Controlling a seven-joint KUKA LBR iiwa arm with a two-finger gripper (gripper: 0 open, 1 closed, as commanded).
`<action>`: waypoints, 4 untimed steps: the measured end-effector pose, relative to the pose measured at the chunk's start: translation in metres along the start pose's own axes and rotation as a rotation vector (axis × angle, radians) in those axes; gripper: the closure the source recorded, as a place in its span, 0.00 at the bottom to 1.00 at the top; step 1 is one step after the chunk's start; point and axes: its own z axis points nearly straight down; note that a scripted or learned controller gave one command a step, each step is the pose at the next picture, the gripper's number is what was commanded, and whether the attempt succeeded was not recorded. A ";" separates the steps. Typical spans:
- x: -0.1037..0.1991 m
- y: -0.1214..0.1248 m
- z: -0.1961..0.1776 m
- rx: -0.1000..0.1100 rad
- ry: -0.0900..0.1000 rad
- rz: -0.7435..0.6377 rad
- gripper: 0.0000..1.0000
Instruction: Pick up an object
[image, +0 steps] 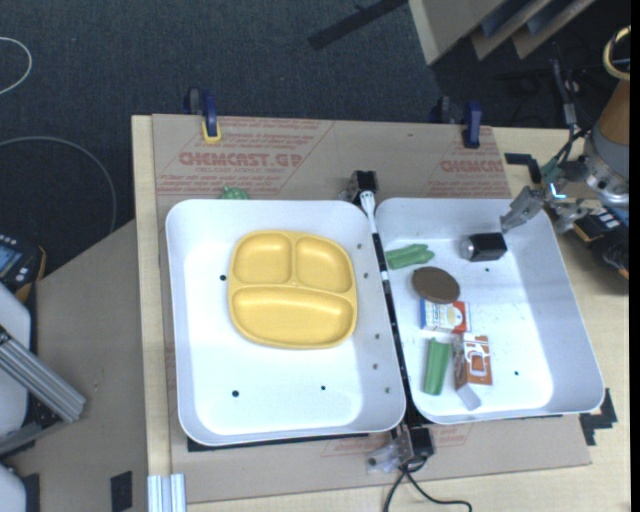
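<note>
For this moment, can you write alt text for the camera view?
The hand hangs over the right bin's far right corner, near a small black block, with nothing seen held. That bin also holds a green piece, a brown disc, two small packets and a green tube; the left bin holds a yellow divided plate.

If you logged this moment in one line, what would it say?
gripper: over right bin's far right corner | nearest: black block | held: nothing seen | left bin: yellow plate

Blue clamps on brown board
</note>
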 end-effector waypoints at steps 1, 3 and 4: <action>0.014 0.017 0.120 0.002 0.002 -0.003 0.00; 0.063 0.034 0.105 -0.005 -0.002 -0.002 1.00; 0.114 0.002 0.116 0.002 0.000 -0.002 1.00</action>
